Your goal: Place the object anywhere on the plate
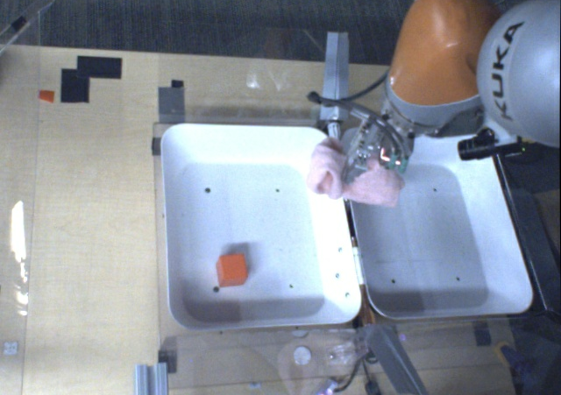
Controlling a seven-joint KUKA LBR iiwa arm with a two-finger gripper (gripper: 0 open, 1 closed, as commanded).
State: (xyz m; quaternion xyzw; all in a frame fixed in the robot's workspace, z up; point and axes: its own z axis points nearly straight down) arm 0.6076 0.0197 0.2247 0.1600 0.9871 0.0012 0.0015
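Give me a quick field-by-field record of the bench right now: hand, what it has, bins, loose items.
hand: above the seam between the two bins, near their far edge
held item: pink cloth, bunched, hanging from the hand across the seam
left bin: white, holds an orange block near its front
right bin: white, the cloth's right part hangs over its far left corner
plate: none that I can make out
arm: grey with orange band, entering from the right
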